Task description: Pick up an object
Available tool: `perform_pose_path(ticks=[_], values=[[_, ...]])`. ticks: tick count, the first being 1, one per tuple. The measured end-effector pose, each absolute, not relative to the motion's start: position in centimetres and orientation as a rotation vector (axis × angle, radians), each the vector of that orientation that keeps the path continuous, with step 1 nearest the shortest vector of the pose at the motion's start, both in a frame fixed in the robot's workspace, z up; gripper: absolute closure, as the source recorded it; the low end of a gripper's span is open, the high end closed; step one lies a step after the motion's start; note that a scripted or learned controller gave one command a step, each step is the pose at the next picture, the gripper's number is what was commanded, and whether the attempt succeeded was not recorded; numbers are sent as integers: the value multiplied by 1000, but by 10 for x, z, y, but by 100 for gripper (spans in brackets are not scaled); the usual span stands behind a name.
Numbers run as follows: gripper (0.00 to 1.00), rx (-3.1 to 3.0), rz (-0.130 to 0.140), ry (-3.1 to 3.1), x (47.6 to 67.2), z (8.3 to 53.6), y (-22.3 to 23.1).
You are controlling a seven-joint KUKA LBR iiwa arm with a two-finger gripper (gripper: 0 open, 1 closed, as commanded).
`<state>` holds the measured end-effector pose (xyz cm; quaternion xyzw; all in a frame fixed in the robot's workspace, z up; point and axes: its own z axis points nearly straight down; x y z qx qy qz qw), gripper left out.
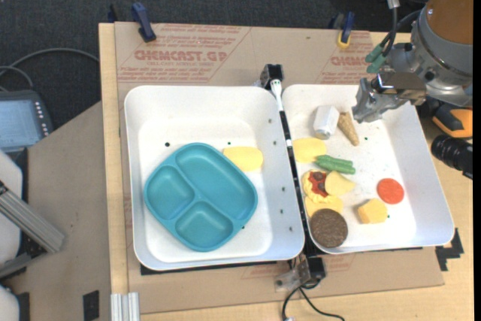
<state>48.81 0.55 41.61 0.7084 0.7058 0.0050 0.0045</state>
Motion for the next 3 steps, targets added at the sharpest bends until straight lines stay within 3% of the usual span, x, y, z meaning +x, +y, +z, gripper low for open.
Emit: perform_pose_path(ticks=[1, 2, 3], values=[[100, 2203, 26, 2227, 488, 539, 90], [100, 2227, -26, 2230, 477, 324, 128], [100, 2215, 35, 2209, 486, 107, 171]])
